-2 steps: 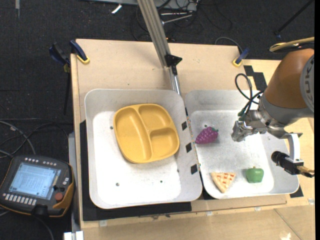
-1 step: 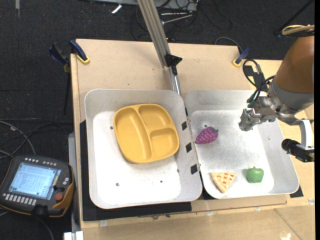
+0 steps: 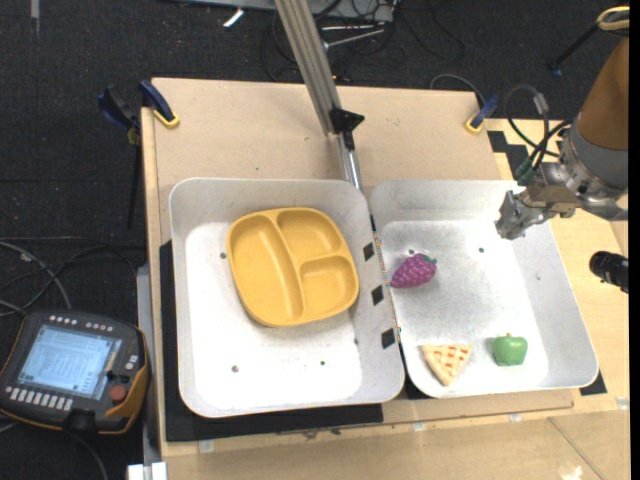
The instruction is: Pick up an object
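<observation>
two shallow white bins sit side by side on the tan counter [image 3: 250,118], and nearest the camera, along the front of the right bin [image 3: 545,298], lie two small toys. a waffle-patterned wedge like a pizza slice [image 3: 445,360] rests at about 7 o'clock in that bin, close to its front left corner, and a green toy pepper [image 3: 509,349] sits just beside it toward 5 o'clock, the two near each other but apart. outside the counter, at the view's 8 o'clock, a grey teach pendant [image 3: 70,366] with a lit screen lies on the dark floor.

farther back, a purple bunch of toy grapes [image 3: 413,270] lies at about 9 o'clock in the right bin, near the wall shared with the left bin [image 3: 195,268]. a yellow divided plate [image 3: 294,265] with three compartments fills the middle of the left bin, lying flat.

farther still, the gripper [image 3: 512,220] hangs over the back right part of the right bin at about 1 o'clock, well apart from all three toys. nothing shows between its fingers, and i cannot tell whether they are apart or together, as they are dark and small. the grey arm with its orange band [image 3: 610,98] reaches in from 3 o'clock. a slanted metal pole [image 3: 310,53] rises from the counter's back edge at 12 o'clock.
</observation>
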### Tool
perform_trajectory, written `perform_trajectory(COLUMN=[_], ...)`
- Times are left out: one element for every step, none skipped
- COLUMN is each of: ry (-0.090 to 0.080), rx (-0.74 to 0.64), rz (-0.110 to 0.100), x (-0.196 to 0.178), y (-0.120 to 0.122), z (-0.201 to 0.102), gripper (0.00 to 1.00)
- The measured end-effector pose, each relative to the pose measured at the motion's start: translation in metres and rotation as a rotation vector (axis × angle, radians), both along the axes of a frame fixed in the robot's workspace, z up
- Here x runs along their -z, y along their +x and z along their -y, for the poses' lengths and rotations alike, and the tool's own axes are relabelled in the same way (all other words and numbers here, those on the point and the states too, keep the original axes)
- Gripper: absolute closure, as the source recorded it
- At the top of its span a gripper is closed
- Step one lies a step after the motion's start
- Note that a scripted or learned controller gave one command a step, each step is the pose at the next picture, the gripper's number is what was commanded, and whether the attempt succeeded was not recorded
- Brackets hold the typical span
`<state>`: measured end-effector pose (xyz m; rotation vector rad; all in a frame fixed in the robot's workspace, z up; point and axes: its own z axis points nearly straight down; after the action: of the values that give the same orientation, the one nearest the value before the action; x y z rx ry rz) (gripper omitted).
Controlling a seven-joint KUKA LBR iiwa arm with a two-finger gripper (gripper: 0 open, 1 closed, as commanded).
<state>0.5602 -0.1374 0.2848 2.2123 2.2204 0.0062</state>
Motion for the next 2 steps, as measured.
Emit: perform_trajectory(ry=[0.003, 0.003], rx=[-0.005, -0.004], rz=[-0.006, -0.009], x=[0.008, 0.014], y=[0.020, 0.020], z=[-0.054, -0.099], gripper=[1.00, 1.00])
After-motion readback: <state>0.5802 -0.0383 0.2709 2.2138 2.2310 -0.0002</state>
